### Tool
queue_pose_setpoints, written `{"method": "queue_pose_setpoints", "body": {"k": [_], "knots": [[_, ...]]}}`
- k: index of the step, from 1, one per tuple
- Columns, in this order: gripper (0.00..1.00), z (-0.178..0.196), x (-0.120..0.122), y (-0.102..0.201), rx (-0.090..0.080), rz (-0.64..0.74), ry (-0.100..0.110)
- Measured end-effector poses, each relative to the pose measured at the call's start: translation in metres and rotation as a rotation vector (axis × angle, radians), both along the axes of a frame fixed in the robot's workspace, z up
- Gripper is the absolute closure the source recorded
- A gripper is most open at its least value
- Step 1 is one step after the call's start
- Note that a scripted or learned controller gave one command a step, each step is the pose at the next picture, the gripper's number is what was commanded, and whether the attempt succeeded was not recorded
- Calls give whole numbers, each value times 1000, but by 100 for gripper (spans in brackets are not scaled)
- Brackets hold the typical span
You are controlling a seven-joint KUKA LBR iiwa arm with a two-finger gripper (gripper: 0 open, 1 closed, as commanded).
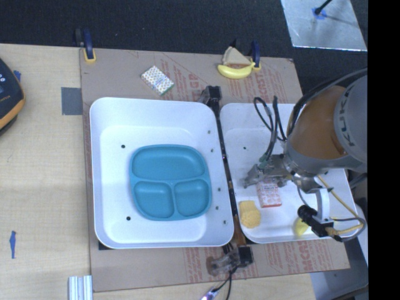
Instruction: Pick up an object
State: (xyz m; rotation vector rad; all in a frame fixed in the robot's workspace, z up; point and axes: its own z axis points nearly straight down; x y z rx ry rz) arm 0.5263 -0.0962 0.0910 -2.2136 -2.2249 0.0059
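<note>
Gripper (265, 175) low in right bin (240, 120), over a red-white card (270, 195); finger state unclear. Yellow block (250, 214) just left of card.

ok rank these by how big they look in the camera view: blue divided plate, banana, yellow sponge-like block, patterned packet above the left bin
1. blue divided plate, by far the largest
2. banana
3. patterned packet and yellow block: these look about alike, so I won't rank them against each other.

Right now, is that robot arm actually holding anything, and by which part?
It cannot be told. The gripper sits low in the right bin, just above a small red-and-white packet, but no grip shows.
</note>
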Motion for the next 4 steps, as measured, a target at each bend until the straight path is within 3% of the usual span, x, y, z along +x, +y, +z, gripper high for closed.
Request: {"method": "queue_pose_setpoints", "body": {"k": [1, 2, 3, 4], "knots": [[0, 1, 48, -17, 0, -1, -3], [0, 0, 8, -11, 0, 0, 0], [100, 11, 8, -12, -1, 3, 1], [100, 101, 37, 58, 1, 0, -3]]}}
